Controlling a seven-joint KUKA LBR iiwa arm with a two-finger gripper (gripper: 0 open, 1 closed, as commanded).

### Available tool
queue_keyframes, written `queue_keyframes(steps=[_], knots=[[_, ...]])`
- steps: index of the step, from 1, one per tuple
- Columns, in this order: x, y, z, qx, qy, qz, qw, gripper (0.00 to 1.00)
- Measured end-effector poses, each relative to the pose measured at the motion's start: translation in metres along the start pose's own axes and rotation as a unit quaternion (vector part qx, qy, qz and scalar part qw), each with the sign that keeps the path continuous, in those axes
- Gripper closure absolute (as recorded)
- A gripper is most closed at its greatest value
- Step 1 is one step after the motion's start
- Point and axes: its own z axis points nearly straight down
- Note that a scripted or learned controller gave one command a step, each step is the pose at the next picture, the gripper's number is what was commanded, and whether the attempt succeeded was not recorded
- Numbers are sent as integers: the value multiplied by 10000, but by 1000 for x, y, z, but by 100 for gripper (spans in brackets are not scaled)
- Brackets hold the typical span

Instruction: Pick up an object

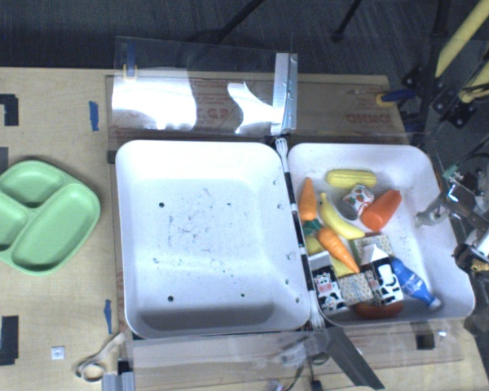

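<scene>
We had the arm's metal hardware [464, 218] parked at the right edge of the right bin [416, 165], out over the rim, and we could not tell whether the hand was released or clenched; nothing showed in its grasp. The pickable things sat heaped against that bin's left wall and near edge: a corn cob [350, 177] toward the far edge, a banana [340, 219] below it, two carrots [308, 199] [338, 249] along the divider, a red-orange piece [381, 208] beside a small round can [357, 199], then patterned boxes [357, 286] and a blue bottle [411, 283] at the near edge. We judged the trouble lay in that crowding: items touched and overlapped, so fingers coming down could land on two at once, wedge against the divider, or nudge a rounded carrot or banana aside and close on air. The bottle, lying nearest the right side with some bare floor around it, looked to us the safer pick. The left bin [204, 226] showed scuffed white floor. Both bins rested on a pale wood bench [49, 112] with a green divided plate [37, 216] near its left edge, blue tape marks [93, 114], a clear panel [200, 96] behind the bins, and dark carpet with stand legs beyond the far edge.
</scene>
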Motion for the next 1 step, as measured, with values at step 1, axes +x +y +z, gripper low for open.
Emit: queue_keyframes(steps=[1], knots=[[-17,-12,-21,13,2,-413,9991,0]])
